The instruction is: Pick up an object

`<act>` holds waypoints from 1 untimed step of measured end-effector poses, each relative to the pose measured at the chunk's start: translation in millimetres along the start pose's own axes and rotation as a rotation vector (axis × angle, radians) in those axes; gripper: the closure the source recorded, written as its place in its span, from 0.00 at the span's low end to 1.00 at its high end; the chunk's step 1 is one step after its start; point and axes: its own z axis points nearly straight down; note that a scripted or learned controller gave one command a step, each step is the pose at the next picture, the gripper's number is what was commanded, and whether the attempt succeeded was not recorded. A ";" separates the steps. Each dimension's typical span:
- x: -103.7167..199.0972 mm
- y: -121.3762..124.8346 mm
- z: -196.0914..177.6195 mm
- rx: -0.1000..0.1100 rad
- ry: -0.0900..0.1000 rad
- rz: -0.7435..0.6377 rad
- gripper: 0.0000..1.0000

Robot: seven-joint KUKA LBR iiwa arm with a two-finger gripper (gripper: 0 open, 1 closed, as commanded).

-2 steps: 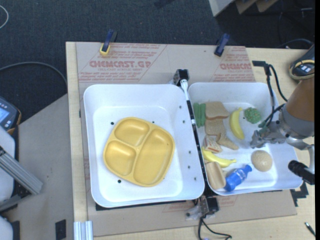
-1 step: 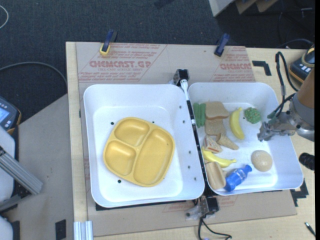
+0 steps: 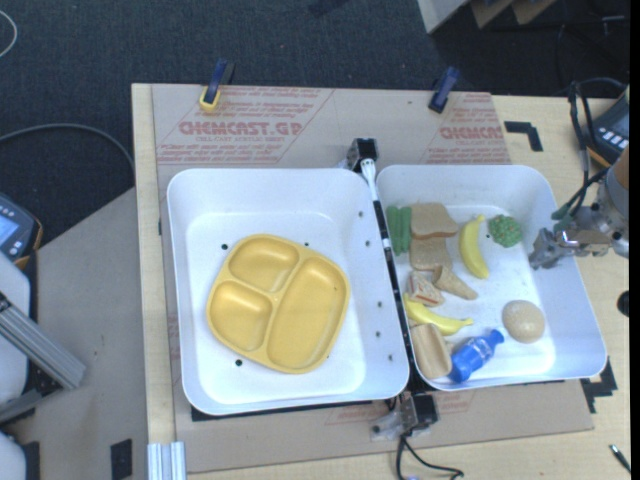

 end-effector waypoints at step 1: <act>-0.4 1.3 -24.9 0.000 0.000 0.000 1.00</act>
